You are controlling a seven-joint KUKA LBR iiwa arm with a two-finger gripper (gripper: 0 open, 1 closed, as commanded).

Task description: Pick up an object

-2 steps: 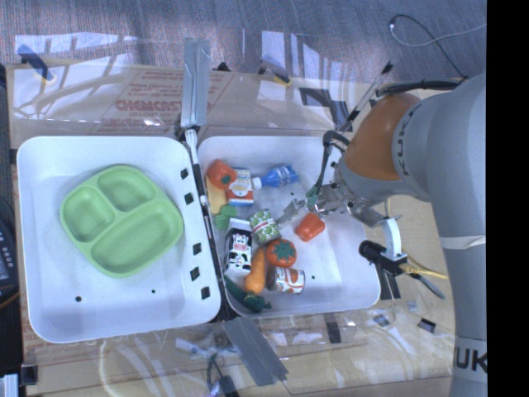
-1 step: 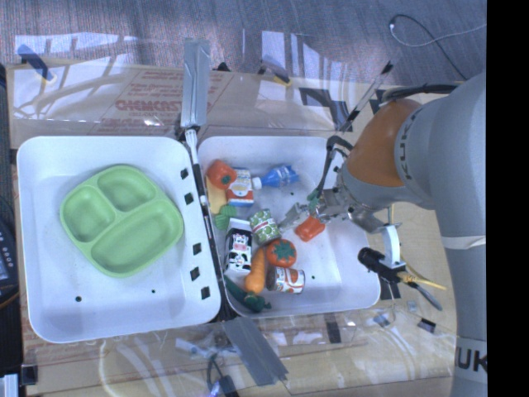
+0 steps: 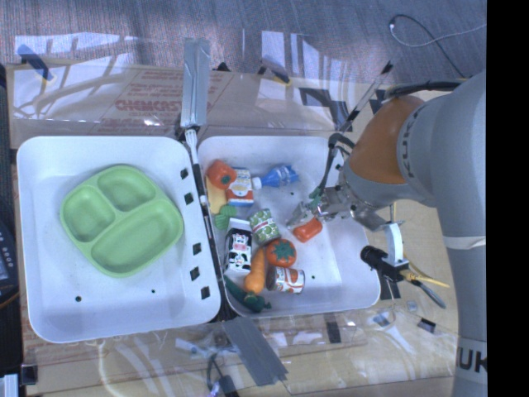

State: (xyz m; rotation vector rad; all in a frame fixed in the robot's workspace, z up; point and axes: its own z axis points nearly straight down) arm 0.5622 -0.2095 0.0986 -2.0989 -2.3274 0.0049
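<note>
Orange block (image 3: 307,231) beside claw (image 3: 307,213), toys (image 3: 263,251) near.

floor: grey carpet (image 3: 124,7) | bench (image 3: 124,98): tan, glare streaks | cable (image 3: 421,31) on floor

**Two bins on a taped bench**

The bench (image 3: 124,106) carries two shallow white bins side by side, touching along their inner edges. The left bin (image 3: 50,296) and right bin (image 3: 347,284) sit on brown cardboard with red print (image 3: 149,102) under clear sheeting. Strips of grey tape (image 3: 256,350) lie at the front edge, another strip (image 3: 194,81) behind.
</note>
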